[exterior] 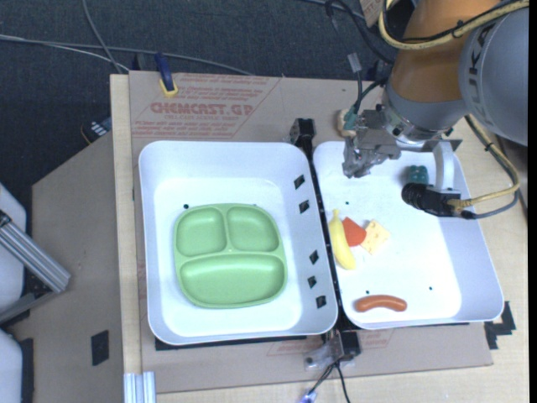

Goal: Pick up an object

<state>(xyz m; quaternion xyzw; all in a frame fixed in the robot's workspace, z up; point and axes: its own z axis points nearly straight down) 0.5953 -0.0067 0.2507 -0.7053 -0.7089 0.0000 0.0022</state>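
Observation:
In the right bin (453, 267) lie a yellow banana (341, 243), a red wedge (356, 232) touching a pale yellow piece (377, 238), and an orange-red sausage (381, 304) near the front wall. A small teal object (417, 175) rests by the arm's black fitting. My gripper (356, 169) hangs over the bin's far left corner, well above and behind the banana. Nothing shows between its fingertips, and the fingers look close together.
The left bin (159, 225) holds a green divided plate (229, 254). A black rail with clips (312, 225) separates the bins. Cables and a black fitting (428, 198) hang over the right bin's far side. Cardboard (210, 99) underlies both bins.

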